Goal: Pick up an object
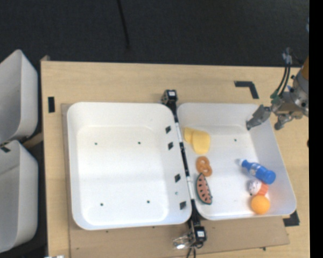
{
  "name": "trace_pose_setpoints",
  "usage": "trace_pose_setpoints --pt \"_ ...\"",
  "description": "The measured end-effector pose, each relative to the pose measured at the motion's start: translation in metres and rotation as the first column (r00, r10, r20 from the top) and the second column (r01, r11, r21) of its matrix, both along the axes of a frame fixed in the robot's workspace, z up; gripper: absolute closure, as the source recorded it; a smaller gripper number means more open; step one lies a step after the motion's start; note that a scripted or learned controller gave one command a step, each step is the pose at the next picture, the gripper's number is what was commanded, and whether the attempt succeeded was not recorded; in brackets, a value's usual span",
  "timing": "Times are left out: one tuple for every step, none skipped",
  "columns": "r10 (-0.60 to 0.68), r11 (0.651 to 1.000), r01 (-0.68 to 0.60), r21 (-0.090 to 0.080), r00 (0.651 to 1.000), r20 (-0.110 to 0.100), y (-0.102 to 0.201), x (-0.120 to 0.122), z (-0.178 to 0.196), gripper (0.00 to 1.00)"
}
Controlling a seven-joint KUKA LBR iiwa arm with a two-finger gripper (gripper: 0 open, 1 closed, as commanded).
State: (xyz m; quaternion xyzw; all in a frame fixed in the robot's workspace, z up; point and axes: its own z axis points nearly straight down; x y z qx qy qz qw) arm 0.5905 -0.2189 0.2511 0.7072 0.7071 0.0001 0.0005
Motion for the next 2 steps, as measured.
trace_pose_setpoints --pt "0.007 1.0 -0.007 0.001 1.0 0.001 0.06 0.032 -0.018 0.0" --pt "0.006 1.0 -0.006 0.003 1.0 -0.01 0.122 0.027 -0.158 0.0"
